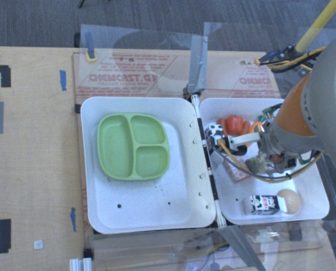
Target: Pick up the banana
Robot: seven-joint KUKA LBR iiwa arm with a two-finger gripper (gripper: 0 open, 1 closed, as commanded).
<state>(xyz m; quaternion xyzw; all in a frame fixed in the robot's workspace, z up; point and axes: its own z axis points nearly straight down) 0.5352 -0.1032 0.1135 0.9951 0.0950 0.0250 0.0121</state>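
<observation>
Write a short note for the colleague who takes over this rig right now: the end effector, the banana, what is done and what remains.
End effector: low over the right bin; open or shut cannot be told.
Banana: I cannot tell where it lies; the arm covers the middle of the right bin.
Also in the right bin: orange-red toy, black-and-white carton, beige egg. The left bin holds a green divided plate.
Done: the arm is in over the right bin; no lift is seen.
Left: locate the banana, grasp it, lift it.
</observation>
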